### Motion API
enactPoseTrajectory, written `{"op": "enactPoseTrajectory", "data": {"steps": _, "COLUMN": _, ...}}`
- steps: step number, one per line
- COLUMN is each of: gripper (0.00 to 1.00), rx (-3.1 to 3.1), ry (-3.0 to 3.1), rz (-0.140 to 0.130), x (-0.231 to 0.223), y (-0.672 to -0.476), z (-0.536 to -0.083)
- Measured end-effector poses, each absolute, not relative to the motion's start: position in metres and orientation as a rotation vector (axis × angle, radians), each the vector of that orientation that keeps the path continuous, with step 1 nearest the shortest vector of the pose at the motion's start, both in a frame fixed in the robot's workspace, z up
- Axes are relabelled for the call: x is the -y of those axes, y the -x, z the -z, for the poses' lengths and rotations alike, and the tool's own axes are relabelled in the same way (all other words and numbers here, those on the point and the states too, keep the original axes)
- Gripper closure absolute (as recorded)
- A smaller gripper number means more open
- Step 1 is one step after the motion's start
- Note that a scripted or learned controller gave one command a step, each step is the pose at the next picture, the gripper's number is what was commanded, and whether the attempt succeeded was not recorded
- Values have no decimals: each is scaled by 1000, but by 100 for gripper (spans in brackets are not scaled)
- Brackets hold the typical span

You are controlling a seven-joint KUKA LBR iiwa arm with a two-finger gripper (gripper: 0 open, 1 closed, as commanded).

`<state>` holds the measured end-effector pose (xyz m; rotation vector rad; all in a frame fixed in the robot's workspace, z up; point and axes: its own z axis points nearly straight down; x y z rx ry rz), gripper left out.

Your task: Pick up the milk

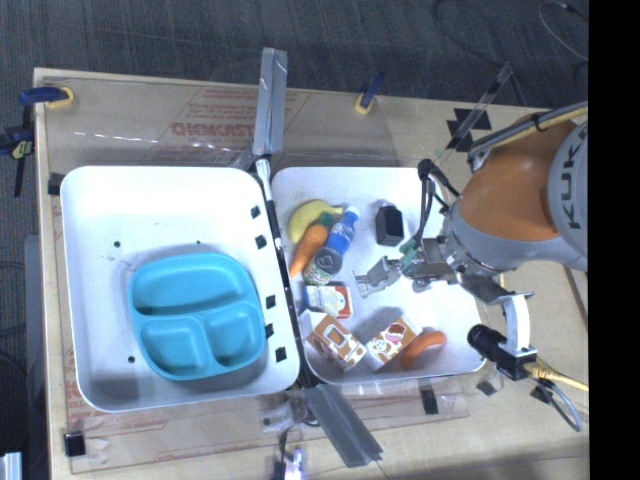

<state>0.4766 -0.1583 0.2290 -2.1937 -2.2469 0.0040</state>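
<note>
White plastic bins sit side by side on the surface, and the right bin (455, 363) holds everything that matters here. The milk (329, 299), as best I can judge, is the small carton with a red and white face lying near the bin's left wall, just near of the blue bottle (340, 236) and the carrot (307, 249). It rests on the bin floor, untouched.

The pincer (378, 276) hangs in the middle of the right bin, to the right of the milk and a little farther back. Its metal fingers (372, 280) look spread apart with nothing between them, though they are small and glinting, so that reading is not certain.

So the pick is not yet made. The arm (510, 203) is over the correct bin and close to the carton, but the carton is not gripped or lifted. What remains, in my judgement, is to bring the pincer leftward and nearer over the milk, lower it, close on the carton and raise it clear.

Crowding may hinder that: two more small cartons (336, 343) lie just near of the milk, beside a tomato (427, 345), and the yellow banana (313, 215) and bottle press in from the far side. The left bin (100, 198) holds only a blue divided tray (195, 313).
</note>
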Motion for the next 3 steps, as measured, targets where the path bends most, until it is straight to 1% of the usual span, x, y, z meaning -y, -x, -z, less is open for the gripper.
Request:
{"op": "enactPoseTrajectory", "data": {"steps": 2, "gripper": 0, "rx": 2579, "ry": 1787, "rz": -1, "x": 210, "y": -476, "z": -100}}
{"op": "enactPoseTrajectory", "data": {"steps": 3, "gripper": 0, "rx": 2688, "ry": 1628, "rz": 0, "x": 164, "y": -494, "z": -187}}
